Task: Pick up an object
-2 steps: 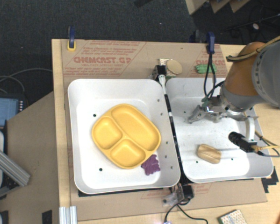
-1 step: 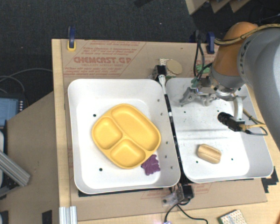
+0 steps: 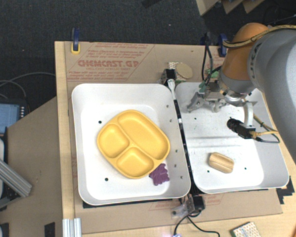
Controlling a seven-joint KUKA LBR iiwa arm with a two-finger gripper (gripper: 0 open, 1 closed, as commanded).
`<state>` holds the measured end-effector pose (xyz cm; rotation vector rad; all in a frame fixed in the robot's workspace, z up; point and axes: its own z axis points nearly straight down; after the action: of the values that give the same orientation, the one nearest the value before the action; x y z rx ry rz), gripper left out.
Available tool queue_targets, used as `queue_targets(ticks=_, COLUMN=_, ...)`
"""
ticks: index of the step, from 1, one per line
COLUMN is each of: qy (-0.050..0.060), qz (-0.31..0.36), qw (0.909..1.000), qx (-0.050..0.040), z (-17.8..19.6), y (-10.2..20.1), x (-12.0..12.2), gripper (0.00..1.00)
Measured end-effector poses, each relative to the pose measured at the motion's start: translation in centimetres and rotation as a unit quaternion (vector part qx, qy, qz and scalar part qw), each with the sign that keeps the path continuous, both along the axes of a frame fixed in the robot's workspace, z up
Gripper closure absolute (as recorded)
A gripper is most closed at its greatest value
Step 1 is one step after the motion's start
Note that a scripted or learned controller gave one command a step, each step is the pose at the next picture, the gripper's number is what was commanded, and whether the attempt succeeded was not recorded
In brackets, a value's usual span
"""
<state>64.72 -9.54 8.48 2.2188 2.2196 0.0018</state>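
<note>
Camera view: yellow tray (image 3: 133, 143) touching purple toy (image 3: 159, 174).

The grey KUKA arm (image 3: 281, 73) reaches in from the right of the camera view, its broad rounded link filling the upper right corner. An orange band (image 3: 241, 51) wraps the arm just above the wrist. Below it, the metal two-finger gripper (image 3: 207, 102) hangs low over the far end of the right-hand side, its fingertips pointing down and left.
</note>
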Motion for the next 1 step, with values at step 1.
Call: queue_targets(ticks=1, qy=-0.001, qz=0.001, qw=1.0000, qx=0.0000, z=0.02, y=0.08, x=1.78, gripper=0.00)
